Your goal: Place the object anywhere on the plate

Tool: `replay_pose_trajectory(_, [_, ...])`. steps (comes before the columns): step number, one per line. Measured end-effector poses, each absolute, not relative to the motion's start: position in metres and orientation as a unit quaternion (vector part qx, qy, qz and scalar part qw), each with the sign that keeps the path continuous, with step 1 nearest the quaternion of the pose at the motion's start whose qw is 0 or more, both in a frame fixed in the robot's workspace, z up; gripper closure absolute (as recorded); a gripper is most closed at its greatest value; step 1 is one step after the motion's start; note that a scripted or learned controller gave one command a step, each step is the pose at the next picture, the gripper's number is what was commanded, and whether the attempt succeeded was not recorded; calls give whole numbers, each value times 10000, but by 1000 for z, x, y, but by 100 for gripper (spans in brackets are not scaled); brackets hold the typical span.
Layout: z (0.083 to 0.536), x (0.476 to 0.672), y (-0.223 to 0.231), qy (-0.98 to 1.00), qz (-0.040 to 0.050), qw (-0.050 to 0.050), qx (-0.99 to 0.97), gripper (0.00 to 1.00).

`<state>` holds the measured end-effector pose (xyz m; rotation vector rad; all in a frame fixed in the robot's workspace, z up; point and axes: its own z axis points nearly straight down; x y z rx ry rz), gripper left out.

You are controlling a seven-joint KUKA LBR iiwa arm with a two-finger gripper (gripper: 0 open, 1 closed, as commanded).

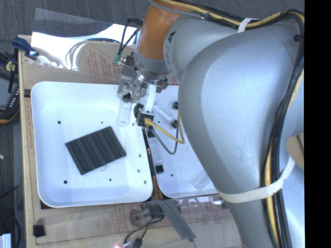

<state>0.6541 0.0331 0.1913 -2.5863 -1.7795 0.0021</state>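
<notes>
Gripper: poised over left bin, far right part; finger state cannot be told. Object: none is discerned. Plate: dark, ribbed, mid-bin. Step judged: carry; a move nearer-left is called for.

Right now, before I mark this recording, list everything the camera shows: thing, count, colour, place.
Bins: 2, white; left bin in full view, right bin partly covered by the arm.
Ribbed plate: 1, dark grey, lying flat in the left bin, left of its centre.
Clear object: 1, transparent, at the gripper's tip over the left bin's right side; too faint to tell whether it is gripped.
Cardboard sheet: 1, brown, behind the bins.
Cables: several, white, at top left.
Arm: 1, grey with orange band, entering from the right.
Gripper: 1, metallic, above the left bin's right edge.
</notes>
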Motion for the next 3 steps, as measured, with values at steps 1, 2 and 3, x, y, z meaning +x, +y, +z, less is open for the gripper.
replay_pose_trajectory(1, [288, 577, 66, -4765, 12, 11, -8792, 100])
replay_pose_trajectory(2, [162, 592, 162, -4033, 44, 18, -9150, 100])
replay_pose_trajectory(3, [163, 593, 162, -4031, 37, 17, -9151, 0])
